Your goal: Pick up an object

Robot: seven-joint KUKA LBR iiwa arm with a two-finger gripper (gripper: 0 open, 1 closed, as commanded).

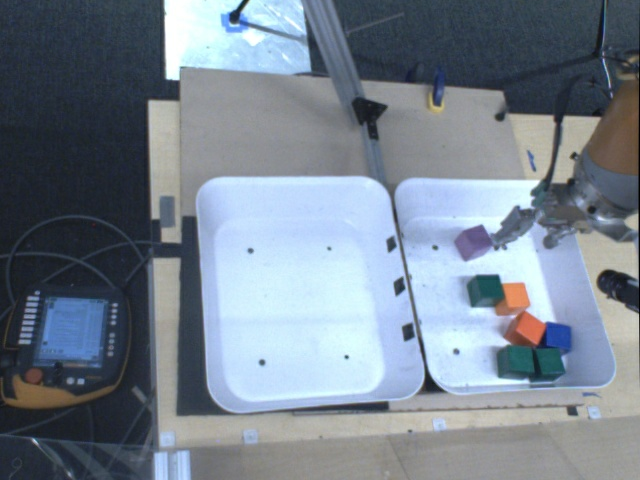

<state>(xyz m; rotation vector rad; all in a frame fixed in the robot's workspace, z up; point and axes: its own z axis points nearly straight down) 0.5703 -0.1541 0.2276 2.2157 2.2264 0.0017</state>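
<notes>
The robot's metal jaws hang over the right shallow white plastic bin, very near the small purple block, which lies on the bin floor just beside them. I cannot tell if the jaws are apart or together. Nothing seems lifted yet, so the pick is not done. The other blocks, green, orange and blue, lie lower in the same bin.
</notes>
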